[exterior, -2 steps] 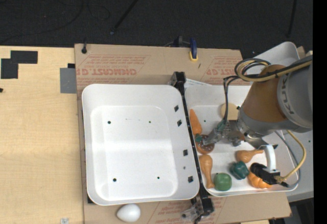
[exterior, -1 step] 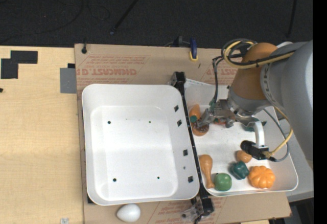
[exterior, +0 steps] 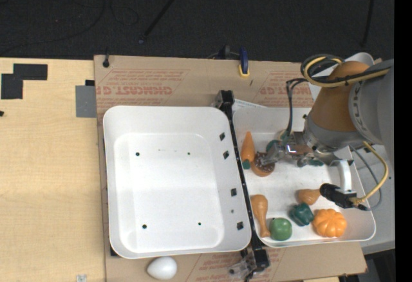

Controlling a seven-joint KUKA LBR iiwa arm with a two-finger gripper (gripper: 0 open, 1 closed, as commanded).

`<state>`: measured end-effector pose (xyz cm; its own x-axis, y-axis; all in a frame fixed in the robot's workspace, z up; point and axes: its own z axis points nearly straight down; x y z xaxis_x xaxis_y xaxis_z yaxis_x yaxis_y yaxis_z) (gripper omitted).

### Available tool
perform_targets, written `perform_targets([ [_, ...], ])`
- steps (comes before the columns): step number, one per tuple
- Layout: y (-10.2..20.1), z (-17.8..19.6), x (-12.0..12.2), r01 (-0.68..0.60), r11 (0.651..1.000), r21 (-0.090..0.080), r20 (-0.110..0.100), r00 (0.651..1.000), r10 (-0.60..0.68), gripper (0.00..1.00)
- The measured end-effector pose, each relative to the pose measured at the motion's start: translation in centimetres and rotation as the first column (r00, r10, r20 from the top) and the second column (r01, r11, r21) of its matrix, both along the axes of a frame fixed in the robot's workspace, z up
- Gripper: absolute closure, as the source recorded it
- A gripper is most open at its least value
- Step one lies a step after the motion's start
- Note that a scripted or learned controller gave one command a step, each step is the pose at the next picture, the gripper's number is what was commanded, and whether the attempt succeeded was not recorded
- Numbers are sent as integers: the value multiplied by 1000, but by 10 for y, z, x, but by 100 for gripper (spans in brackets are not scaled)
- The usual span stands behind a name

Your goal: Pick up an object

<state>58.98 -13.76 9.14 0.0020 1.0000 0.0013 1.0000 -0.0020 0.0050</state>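
Bench carries two white bins on cardboard, dark carpet behind; left bin (exterior: 167, 178) has nothing in it to grab, right bin (exterior: 293, 126) holds all the targets. Arm comes in from the right, gripper (exterior: 269, 159) low over the right bin's upper left area, right at a small brown piece (exterior: 261, 165) lying just beside the orange carrot (exterior: 247, 147) along the divider. Can't tell whether the fingers are apart or together, too small and cluttered at the tip.

Likely target, my read: the brown piece. It looks small, rounded, reddish-brown, partly hidden by the gripper tip; touching or nearly touching the carrot, can't say which.

To do this step well:
- centre the tip on the brown piece, not the carrot, or the carrot gets nudged into the wall
- go straight down, close fully, then lift vertically
- verify something sits between the fingers before calling it a pick

Fallback targets sit well apart near the front: tan squash (exterior: 259, 208), green pepper (exterior: 280, 228), dark green piece (exterior: 300, 214), orange pumpkin (exterior: 329, 223).
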Motion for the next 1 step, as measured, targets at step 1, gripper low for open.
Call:
perform_targets([
  [1, 10, 1, -12, 2, 1000, -4, 5, 1000, -1, 0],
])
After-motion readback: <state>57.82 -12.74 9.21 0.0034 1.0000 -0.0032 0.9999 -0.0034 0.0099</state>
